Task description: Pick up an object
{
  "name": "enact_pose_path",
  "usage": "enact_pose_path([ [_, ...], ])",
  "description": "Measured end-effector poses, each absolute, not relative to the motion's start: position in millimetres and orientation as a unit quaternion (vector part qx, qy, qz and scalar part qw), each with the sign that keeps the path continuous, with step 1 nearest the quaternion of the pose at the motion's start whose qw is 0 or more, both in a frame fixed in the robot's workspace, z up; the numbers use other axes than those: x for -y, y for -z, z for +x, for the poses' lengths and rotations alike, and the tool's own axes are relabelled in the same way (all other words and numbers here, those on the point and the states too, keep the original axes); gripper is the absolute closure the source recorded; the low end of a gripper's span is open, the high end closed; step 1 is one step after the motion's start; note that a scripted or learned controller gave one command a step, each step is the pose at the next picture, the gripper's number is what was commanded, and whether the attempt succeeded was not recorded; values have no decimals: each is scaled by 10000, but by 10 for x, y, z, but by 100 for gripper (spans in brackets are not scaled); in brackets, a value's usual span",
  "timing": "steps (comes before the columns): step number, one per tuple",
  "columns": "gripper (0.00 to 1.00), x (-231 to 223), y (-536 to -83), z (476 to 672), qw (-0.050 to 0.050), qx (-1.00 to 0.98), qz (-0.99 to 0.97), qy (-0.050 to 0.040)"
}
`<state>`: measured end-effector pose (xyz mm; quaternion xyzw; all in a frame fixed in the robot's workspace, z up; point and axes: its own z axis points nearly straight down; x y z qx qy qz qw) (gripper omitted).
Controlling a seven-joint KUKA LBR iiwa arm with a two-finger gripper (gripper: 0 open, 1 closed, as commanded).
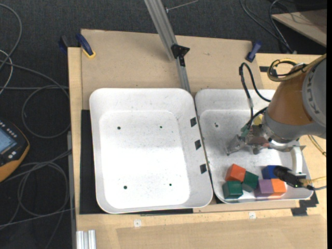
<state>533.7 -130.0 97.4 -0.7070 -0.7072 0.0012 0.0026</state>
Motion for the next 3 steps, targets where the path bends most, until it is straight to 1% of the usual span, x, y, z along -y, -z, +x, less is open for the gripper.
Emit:
enact_pose_path([
  [1,100,1300,-1103,5352,5,7072,-7070,10],
  [2,100,1264,-1740,5367,-29,7077,-7065,21],
  [3,100,1205,-2334,5316,-32,7080,-7062,23],
])
